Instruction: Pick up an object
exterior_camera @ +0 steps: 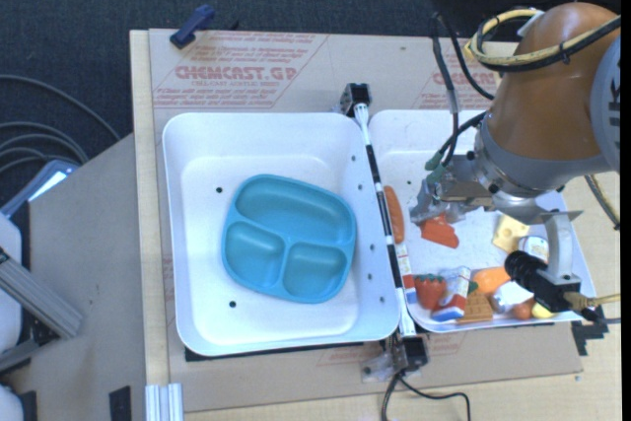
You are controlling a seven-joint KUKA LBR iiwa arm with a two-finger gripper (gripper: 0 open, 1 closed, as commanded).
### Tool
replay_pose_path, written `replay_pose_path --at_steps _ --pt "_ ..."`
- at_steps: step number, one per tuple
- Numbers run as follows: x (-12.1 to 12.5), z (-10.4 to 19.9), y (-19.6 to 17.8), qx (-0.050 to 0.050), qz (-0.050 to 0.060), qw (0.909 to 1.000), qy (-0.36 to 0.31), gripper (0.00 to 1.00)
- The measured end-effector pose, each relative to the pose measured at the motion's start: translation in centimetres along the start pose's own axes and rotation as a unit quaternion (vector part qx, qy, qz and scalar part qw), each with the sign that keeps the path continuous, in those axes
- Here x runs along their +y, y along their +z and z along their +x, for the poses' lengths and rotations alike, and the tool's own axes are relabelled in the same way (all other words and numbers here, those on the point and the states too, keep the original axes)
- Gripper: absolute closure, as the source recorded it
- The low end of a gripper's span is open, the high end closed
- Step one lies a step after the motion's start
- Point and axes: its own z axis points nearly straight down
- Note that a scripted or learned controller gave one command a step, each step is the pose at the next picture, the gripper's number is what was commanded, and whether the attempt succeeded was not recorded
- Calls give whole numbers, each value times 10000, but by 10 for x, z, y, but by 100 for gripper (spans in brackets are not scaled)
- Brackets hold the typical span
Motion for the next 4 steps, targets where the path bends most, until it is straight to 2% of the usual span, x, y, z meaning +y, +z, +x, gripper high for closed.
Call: replay_pose_path --at_steps 1,2,3,4 --pt "0 -7 3 3 10 10000 3 100" --pt "-1 35 10 8 18 10000 -5 100" --pt "0 -5 1 2 -5 10000 0 100" --pt "0 5 5 6 13 10000 -4 100"
